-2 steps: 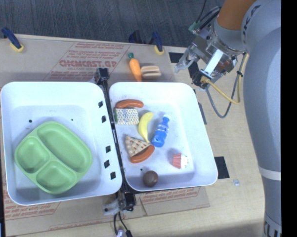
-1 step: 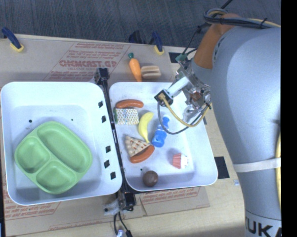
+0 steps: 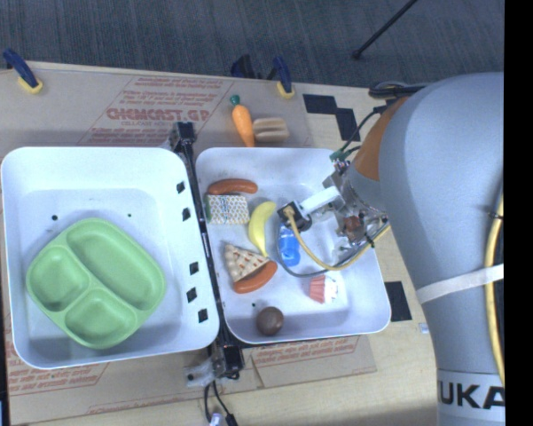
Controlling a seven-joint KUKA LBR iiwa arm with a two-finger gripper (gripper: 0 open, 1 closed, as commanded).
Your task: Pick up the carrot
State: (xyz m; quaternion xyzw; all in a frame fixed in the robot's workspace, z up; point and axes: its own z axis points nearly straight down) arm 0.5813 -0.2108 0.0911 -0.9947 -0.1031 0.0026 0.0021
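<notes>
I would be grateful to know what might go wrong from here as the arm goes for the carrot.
1. The carrot lies outside the right bin, on the cardboard past its far rim, while the hand is over the bin's crowded middle; it may take the banana or another toy instead.
2. A toy bun lies close beside the carrot and could be caught or pushed in a grasp.

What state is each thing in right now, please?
Carrot: lying on the cardboard, outside the right bin, untouched.
Bun: lying beside the carrot.
Plate: flat in the left bin.
Banana: lying in the right bin.
Gripper: over the right bin, away from the carrot.
</notes>
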